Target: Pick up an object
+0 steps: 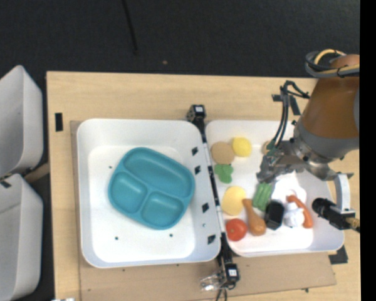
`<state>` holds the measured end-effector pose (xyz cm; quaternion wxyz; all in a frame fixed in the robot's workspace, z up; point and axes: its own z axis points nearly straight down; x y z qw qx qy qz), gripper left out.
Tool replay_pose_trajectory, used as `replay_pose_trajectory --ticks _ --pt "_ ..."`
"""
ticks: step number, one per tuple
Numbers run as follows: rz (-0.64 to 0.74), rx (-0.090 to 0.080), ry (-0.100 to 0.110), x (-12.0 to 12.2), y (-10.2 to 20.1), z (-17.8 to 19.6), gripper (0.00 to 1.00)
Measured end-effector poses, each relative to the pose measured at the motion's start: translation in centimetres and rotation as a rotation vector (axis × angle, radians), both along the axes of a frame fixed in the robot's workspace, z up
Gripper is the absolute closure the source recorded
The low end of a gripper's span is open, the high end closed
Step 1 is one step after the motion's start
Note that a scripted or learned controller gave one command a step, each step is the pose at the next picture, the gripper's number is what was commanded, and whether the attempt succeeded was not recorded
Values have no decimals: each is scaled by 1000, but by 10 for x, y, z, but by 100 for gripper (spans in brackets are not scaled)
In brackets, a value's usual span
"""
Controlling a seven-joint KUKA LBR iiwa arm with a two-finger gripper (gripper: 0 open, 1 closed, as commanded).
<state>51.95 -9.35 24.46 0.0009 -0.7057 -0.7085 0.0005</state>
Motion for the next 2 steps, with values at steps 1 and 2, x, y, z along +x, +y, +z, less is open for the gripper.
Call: replay_pose_trajectory --ticks 1,2 --pt "1 1 -1 -18 29 5 100" --pt "-1 0 0 -15 33 0 100"
